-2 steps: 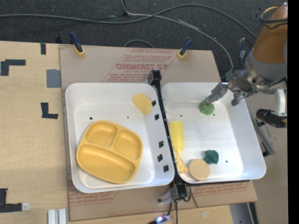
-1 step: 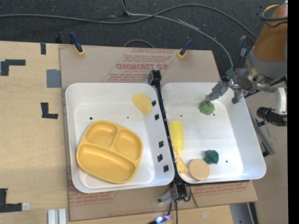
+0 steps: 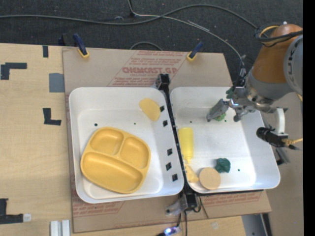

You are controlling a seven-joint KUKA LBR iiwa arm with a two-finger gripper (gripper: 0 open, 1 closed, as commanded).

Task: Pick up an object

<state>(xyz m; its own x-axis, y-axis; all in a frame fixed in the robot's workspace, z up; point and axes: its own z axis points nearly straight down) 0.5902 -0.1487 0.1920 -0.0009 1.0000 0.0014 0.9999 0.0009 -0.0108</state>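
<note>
My gripper (image 3: 227,113) hangs over the upper part of the right bin (image 3: 256,181), its two grey fingers (image 3: 215,113) spread apart and open. A small green patch shows beside the left finger; I cannot tell what it is or whether it is held. Lower in the same bin lie a dark green lump (image 3: 223,165), a tan round disc (image 3: 210,178) and a yellow cylinder (image 3: 186,141) along the left wall. All three sit apart from the gripper, nearer the front.
The left bin (image 3: 78,102) holds a yellow divided plate (image 3: 115,160) and a small yellow piece (image 3: 150,108) near the divider. Black clips (image 3: 163,80) join the bins. Cables cross the dark surface behind, and blue-yellow clamps (image 3: 80,45) hold the cardboard base.
</note>
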